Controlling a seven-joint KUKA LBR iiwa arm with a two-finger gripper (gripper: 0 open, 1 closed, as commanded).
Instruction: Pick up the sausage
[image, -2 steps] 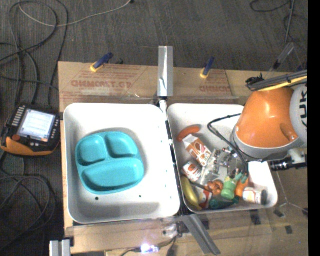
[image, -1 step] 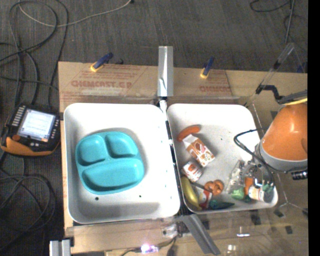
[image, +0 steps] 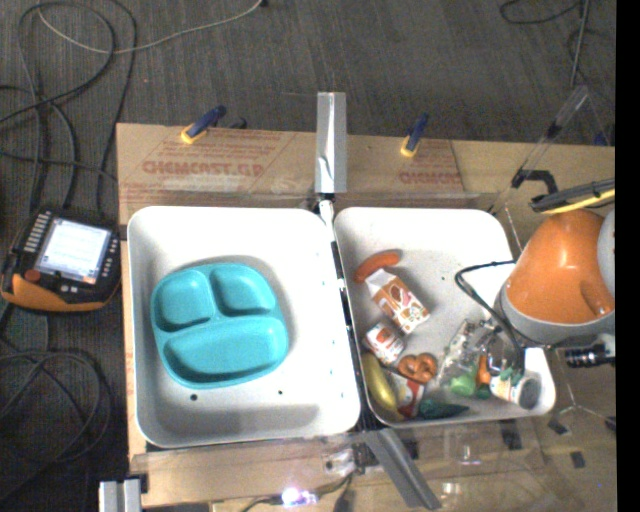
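one sausage (image: 378, 264), one teal tray (image: 222, 322), two white bins (image: 235, 222).

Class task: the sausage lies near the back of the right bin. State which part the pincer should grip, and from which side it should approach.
Grip the sausage at its middle, coming straight down from above. It lies flat and slanted, alone on the bin floor, with clear space along both long sides, so the fingers should probably close across its narrow width. The carton sits just in front, apart from it.

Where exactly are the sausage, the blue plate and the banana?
sausage (image: 378, 264): camera view, middle of its reddish length, right bin.
blue plate (image: 222, 324): camera view, ridge between its compartments, left bin.
banana (image: 377, 385): camera view, middle of its yellow curve, right bin.
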